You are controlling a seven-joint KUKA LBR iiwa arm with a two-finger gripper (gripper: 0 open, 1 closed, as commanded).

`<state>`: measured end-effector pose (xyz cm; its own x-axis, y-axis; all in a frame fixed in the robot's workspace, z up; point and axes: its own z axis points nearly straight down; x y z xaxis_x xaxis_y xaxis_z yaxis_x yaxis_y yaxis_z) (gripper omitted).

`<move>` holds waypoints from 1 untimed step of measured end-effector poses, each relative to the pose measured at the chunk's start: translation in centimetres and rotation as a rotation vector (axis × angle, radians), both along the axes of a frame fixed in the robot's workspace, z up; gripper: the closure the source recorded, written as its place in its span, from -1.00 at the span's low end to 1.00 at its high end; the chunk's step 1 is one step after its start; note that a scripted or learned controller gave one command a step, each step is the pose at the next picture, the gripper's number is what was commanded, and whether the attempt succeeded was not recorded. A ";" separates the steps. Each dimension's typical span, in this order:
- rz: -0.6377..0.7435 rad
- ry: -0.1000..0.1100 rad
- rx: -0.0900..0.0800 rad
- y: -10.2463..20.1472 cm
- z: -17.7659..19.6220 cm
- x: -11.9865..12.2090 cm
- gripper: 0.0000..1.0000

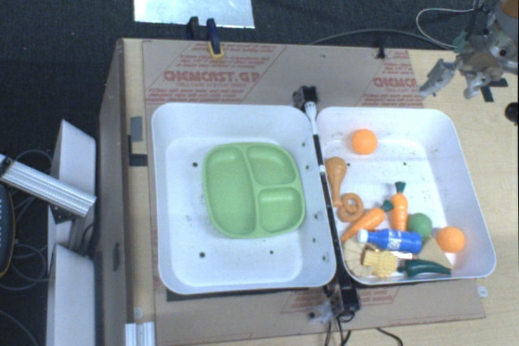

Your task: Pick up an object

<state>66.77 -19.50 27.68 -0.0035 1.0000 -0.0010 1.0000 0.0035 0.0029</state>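
Claw [469, 70]: up at the far right corner of the bench, above and just outside the right bin [463, 166]. It is small and partly cut off at this slant; I cannot tell its state. Nothing visible in it.

Right bin holds all the loose items, about 9. Ball [364, 142] sits alone near the far wall, well apart from the rest. Cone [334, 173] lies against the divider, pretzel [350, 206] just beside it. 2 carrots: 1 upright-ish [399, 203], 1 lying flat [367, 219]. Green ball [419, 224] and a 2nd orange ball [450, 239] sit toward the near right corner. Bottle [394, 240], corn [379, 261] and a dark green piece [423, 267] are crowded along the near wall, touching or nearly so.

Left bin [174, 174] carries a green tray [253, 189] with 3 compartments.

Progress, my judgement: nothing picked yet. No target is evident. The whole job remains: move over the bin, descend, grip, lift. The lone ball looks the least cluttered choice; the near-wall cluster looks the riskiest.
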 end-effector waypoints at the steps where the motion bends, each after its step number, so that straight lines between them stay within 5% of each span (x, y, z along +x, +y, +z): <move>1: -0.002 0.003 0.001 1.0 -10.4 -6.0 -1.00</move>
